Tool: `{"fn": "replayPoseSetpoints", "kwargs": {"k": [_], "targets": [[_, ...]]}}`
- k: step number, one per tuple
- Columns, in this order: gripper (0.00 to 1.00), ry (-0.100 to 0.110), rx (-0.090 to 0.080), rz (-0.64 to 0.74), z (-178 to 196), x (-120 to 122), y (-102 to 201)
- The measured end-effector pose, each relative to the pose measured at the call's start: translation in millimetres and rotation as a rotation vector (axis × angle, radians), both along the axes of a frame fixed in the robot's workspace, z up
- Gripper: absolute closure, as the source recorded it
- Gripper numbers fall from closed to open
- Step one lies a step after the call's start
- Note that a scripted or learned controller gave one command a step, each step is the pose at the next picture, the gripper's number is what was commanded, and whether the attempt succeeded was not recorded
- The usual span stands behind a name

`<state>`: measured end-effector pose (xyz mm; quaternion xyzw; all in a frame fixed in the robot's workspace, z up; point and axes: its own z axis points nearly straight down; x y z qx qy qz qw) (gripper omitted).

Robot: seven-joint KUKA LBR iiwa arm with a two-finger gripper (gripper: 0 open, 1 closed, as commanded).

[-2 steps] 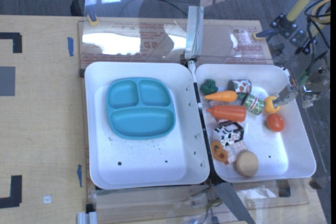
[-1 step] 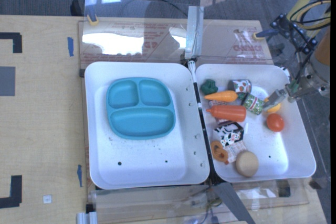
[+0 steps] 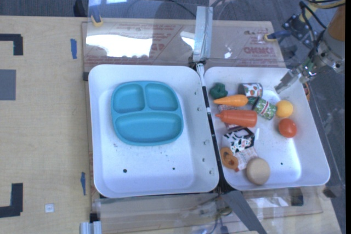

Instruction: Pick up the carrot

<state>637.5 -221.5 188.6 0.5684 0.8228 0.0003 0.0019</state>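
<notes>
Nearest the camera, a beige ball lies in the right bin; the carrot rests beside a green toy; my gripper hovers at the bin's far right edge, nothing between it.

You had one camera, fixed above the bench and looking down at a slant. It faced the far edge, where clear panels stood behind the bins. It sat far enough back to take in both white bins whole: the left bin with its blue divided plate near the middle of the view, the right bin toward the right side. The arm entered at your upper right corner, partly cut off there.
</notes>
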Motion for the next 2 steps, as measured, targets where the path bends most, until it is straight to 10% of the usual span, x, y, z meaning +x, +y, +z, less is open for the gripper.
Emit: {"fn": "replayPoseSetpoints", "kwargs": {"k": [1,2], "targets": [[0.0,0.005,0.002,0.218,-4.9,2.5,83.0],[0.0,0.001,0.0,0.441,-88.0,22.2,113.2]]}}
